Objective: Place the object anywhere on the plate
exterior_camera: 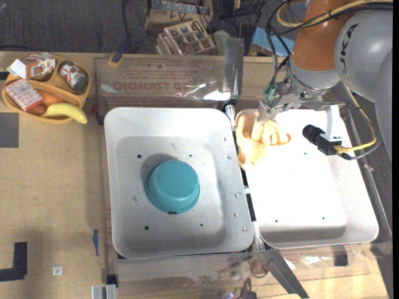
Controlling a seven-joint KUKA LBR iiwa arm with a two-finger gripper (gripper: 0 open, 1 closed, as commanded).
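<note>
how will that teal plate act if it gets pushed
The teal plate looks round, low and flat-based, so it would probably slide across the left bin rather than tip. Its smooth, plastic-like look suggests it is light and stiff, though that is a guess.

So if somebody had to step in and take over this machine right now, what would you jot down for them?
Gripper: low over the far left corner of the right bin, right at the pale yellow-orange object. Whether it grips the object can't be made out.
Object: in the right bin, against the wall shared with the left bin.
Plate: teal, round, in the middle of the left bin, nothing on it.
Done: nothing placed yet.
Left: secure the object, carry it over the divider, set it on the plate.
</note>
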